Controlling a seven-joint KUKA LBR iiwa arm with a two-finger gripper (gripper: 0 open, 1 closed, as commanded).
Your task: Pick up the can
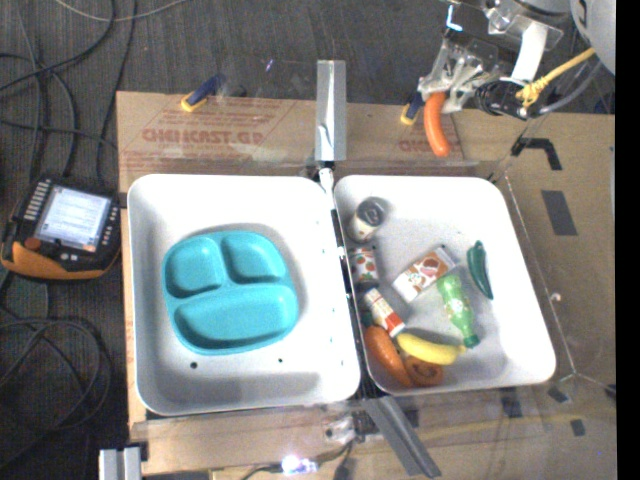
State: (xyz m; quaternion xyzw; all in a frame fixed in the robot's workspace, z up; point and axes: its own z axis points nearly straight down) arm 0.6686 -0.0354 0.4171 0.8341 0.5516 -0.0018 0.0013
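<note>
At the near end of the right bin (520, 268), a banana (432, 348) is lying against a green bottle (457, 308), with a small carton (423, 273) just beyond; its label is showing red but is too small to read. Further back, the can (370, 215) is standing upright in the far left corner, close to the wall. It is looking rigid, smooth and probably light, so I'm judging that squeezing across its round sides is the surest hold. Beyond the bins, red print on the cardboard (230, 133) is staying illegible. The gripper (450, 86) is hanging there, pinching an orange carrot-like toy (435, 130)
</note>
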